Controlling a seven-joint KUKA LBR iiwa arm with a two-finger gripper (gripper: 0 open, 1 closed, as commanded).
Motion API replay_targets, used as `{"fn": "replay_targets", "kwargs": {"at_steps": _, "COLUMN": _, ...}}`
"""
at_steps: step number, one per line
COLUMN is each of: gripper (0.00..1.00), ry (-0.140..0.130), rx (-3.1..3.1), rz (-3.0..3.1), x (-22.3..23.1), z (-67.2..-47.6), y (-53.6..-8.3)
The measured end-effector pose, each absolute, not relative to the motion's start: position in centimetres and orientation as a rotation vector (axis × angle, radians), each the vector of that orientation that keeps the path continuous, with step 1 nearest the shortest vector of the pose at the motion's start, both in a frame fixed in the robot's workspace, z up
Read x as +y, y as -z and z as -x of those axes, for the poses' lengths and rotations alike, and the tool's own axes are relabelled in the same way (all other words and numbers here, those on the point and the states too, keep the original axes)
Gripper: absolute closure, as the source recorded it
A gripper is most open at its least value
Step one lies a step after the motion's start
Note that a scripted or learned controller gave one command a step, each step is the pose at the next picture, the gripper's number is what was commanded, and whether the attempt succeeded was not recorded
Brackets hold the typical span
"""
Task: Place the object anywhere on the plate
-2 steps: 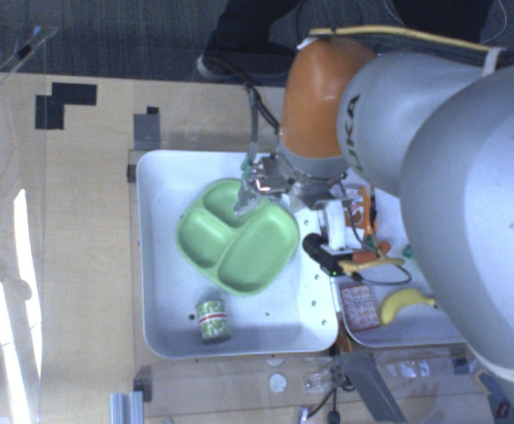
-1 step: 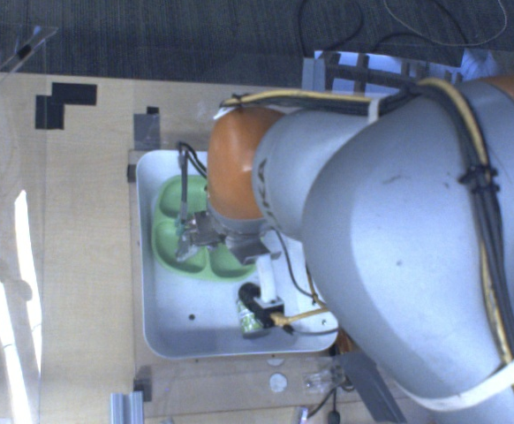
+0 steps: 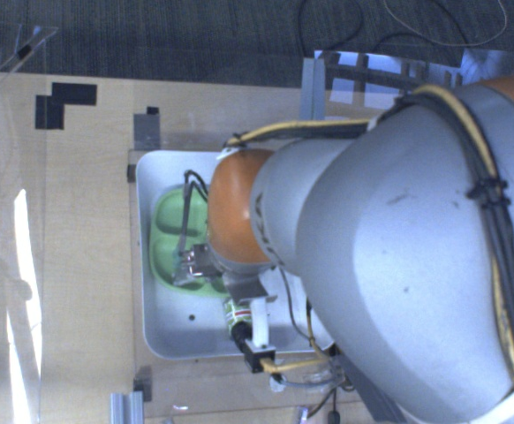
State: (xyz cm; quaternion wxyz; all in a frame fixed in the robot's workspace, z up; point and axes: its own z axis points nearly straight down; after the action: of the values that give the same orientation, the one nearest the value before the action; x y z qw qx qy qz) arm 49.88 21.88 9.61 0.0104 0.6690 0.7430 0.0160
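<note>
Arm (image 3: 398,237) filling the near right, reaching left over the white bin (image 3: 151,263). Orange band (image 3: 235,210) hanging above the green plate (image 3: 170,237), hiding much of it. Gripper (image 3: 191,268) sitting low over the plate's near edge, mostly covered by the wrist. Object not being made out anywhere. Beyond, wooden bench (image 3: 71,237) lying bare-grained, black marks (image 3: 63,102) sitting farther back.

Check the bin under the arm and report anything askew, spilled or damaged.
Nothing stands out. The green plate lies flat in the white bin, with no spill or damage on the parts that show. The arm covers much of the bin, so the rest cannot be judged.
</note>
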Motion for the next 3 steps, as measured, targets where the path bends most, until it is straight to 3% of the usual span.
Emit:
{"fn": "replay_targets", "kwargs": {"at_steps": 1, "gripper": 0.00, "ry": -0.046, "rx": 2.623, "rz": -1.694, "x": 16.5, "z": -49.7, "y": -9.5}}
{"fn": "replay_targets", "kwargs": {"at_steps": 2, "gripper": 1.00, "ry": -0.066, "rx": 2.629, "rz": -1.686, "x": 17.1, "z": -49.9, "y": -11.0}}
{"fn": "replay_targets", "kwargs": {"at_steps": 3, "gripper": 1.00, "ry": -0.049, "rx": 2.456, "rz": -1.914, "x": 21.8, "z": -50.1, "y": -10.1}}
